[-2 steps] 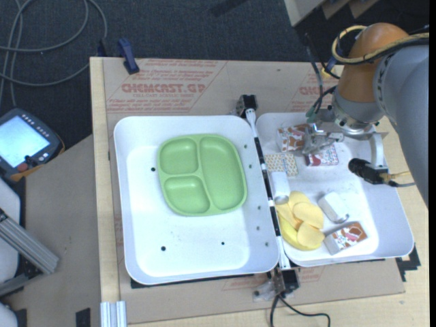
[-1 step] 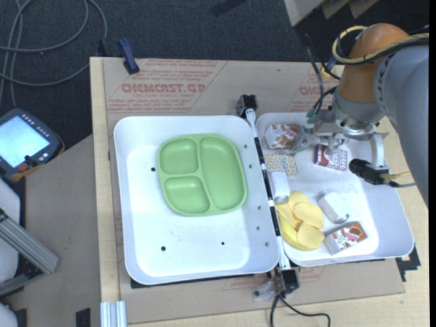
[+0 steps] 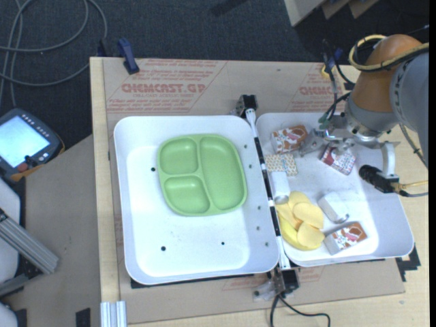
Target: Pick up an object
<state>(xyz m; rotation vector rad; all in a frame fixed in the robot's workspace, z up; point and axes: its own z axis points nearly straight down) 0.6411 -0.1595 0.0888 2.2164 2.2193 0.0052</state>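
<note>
Red-and-white packet [image 3: 338, 159] just beneath the gripper [image 3: 332, 139], gripper's state impossible to tell.

Both white bins, the left one [image 3: 136, 244] and the right one [image 3: 392, 234], look like smooth, slightly glossy plastic. The green divided tray [image 3: 202, 174] is plastic too, with a soft satin sheen. The yellow pieces [image 3: 303, 222] have a smooth, waxy shine. The small packets [image 3: 289, 138] look like shiny printed foil or paper. The bench top [image 3: 204, 80] is matt brown board with red print.
</note>
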